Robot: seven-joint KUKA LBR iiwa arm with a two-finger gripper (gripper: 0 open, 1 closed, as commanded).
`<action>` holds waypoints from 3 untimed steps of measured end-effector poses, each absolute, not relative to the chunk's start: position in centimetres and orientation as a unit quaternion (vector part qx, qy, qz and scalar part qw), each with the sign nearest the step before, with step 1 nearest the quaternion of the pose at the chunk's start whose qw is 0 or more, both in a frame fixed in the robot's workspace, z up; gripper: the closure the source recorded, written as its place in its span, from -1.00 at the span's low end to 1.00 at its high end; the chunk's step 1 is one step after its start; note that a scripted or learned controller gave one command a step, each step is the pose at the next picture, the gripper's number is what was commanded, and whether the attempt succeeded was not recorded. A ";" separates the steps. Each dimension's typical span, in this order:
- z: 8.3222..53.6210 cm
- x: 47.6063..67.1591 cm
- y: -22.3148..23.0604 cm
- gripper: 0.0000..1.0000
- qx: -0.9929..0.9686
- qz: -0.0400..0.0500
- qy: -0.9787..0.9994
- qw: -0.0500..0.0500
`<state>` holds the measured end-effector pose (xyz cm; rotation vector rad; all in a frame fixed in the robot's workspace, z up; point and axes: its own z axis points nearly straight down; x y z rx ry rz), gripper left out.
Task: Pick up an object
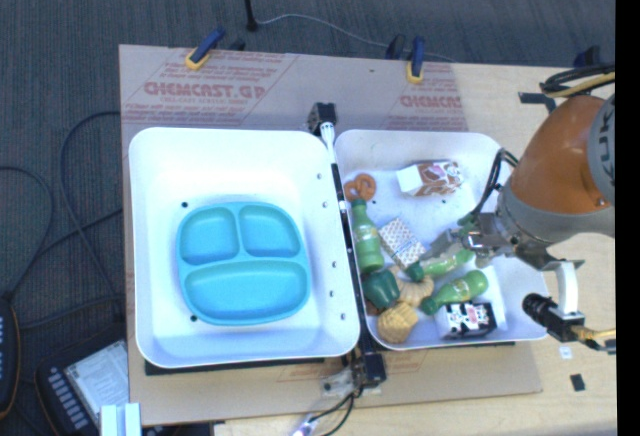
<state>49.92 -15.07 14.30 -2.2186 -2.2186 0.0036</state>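
Camera view. My jaws (462,242) sit low over the middle of the right bin (480,141), in the right-centre of the frame, with the grey wrist and orange band rising toward the right edge. I cannot tell how far the jaws stand open: the metal ends blur into the clutter beneath them, and nothing is visibly held between them.

The candidate objects all lie in the right bin. Directly below and left of my jaws is a tight heap: a green bottle (366,239) along the bin's left wall, a checked packet (402,240) beside it, a green pepper-like piece (380,286), a tan woven ball (396,322) at the lower rim, and a green cucumber-shaped piece (462,285) just under the jaws. A black-and-white box (468,318) rests at the lower right of the heap. A pretzel (360,187) and a wrapped snack (430,177) lie apart in the upper part of the bin.

Procedure, as I judge it: select one item with free space on two opposite sides. The cucumber-shaped piece is nearest; close across its narrow width, not its length. Descend vertically, avoid nudging the neighbours, and lift only after the grip is confirmed.

The left bin (160,224) carries a blue divided plate (243,259).

Legible writing: the brown board on the tabletop (580,404) reads "CHEMCAST GP" (205,90) at upper left, repeated partly at upper centre-right. Printing on the packets is too small to read.
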 end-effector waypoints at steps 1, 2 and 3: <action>9.8 53.1 -13.4 -1.00 -0.707 -0.002 -0.707 -0.003; 11.0 53.3 -13.3 1.00 -0.707 -0.004 -0.707 -0.004; 18.5 55.4 -6.5 1.00 -0.706 0.000 -0.708 0.000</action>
